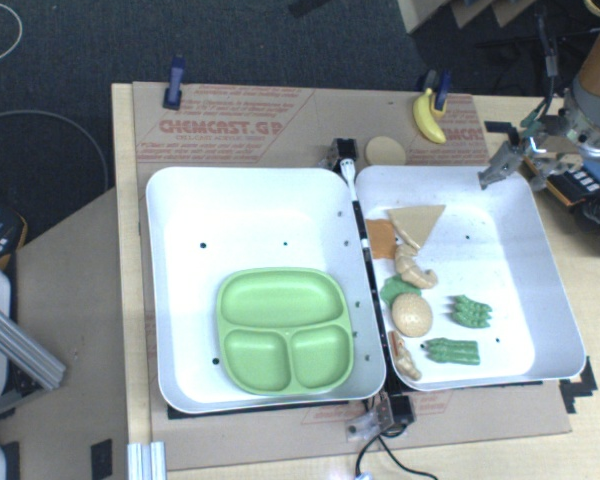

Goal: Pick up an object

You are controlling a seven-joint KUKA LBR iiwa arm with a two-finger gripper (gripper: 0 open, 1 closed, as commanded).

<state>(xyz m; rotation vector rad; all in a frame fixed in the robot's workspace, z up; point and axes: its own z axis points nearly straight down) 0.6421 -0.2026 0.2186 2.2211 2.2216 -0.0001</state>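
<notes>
- gripper at 2 o'clock of right bin, over its top rim, holding nothing; can't tell how it's set
- likely picks sit at 7 o'clock from it, well apart: tan wedge, round bun, green bean bunches
- bun looks light, firm plastic toy, probably slick; pinch across its middle
- green divided plate in left bin, 8 o'clock, broad, harder to pinch
- banana outside bins, 10 o'clock

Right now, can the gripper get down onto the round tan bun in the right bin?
Probably yes, but crowded. The gripper sits above the right bin's far corner, with nothing over the bun. A green leaf and tan pieces touch the bun, so fingers may catch them.
</notes>
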